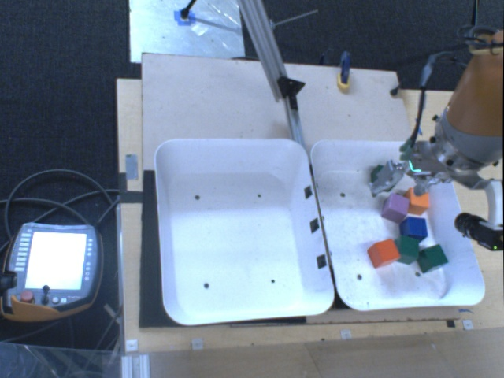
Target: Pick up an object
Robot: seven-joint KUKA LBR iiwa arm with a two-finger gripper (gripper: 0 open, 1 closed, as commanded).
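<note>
gripper (387, 178) over right bin (346, 290) | grip state: cannot tell (blurred) | nearest target: purple cube (395, 207) just below gripper, toward the camera | remaining cubes clustered beyond it, farther down

We saw the claw (400, 181) low over the right bin (346, 211), just above a purple block (395, 207) clustered with orange (383, 253), blue (413, 227) and green blocks (431, 258).

one fixed camera looks down at a slant from above the bench (220, 93), set well back, taking in both white bins (236, 227) with the arm (476, 109) entering at right.
</note>
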